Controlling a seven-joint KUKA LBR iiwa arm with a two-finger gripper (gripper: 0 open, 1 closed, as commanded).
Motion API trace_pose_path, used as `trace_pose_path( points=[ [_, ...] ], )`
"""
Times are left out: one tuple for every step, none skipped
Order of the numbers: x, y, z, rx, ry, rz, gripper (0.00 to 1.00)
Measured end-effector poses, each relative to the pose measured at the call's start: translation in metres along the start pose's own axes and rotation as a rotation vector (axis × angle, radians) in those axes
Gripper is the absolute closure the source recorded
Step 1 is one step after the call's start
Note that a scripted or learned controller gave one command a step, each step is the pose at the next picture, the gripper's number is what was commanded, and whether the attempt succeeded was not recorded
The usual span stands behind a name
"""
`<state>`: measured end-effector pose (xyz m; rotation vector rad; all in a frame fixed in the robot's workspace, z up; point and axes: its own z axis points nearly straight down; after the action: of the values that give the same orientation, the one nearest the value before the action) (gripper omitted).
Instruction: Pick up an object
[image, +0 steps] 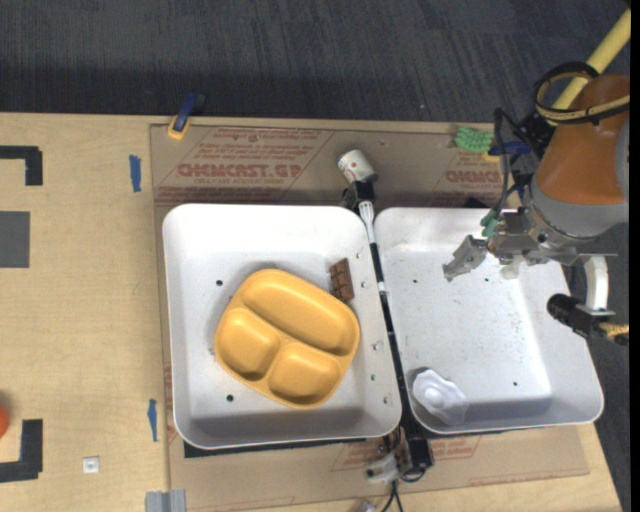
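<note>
A yellow divided plate (287, 336) lies upside down in the middle of the left bin (190, 300). A small brown bar (341, 280) rests by that bin's right wall. A clear, whitish crumpled object (437, 392) sits in the near left corner of the right bin (560, 395). My gripper (487, 262) hangs over the far part of the right bin, open, with bare bin floor showing between its fingers (464, 258). It is well apart from all three objects.
The grey arm with its orange band (585, 150) and cables comes in over the right bin's far right corner. A dark ridge (385, 320) divides the two bins. A small white-and-black fixture (355, 168) stands behind the bins.
</note>
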<state>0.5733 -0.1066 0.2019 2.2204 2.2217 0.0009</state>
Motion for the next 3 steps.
trace_pose_path(
  points=[
    [-0.020,-0.048,0.117,0.001,0.000,-0.066,0.00],
    [-0.057,-0.003,0.081,0.000,-0.001,0.214,0.00],
    [-0.080,0.049,0.117,0.003,0.016,0.215,0.00]
  ],
)
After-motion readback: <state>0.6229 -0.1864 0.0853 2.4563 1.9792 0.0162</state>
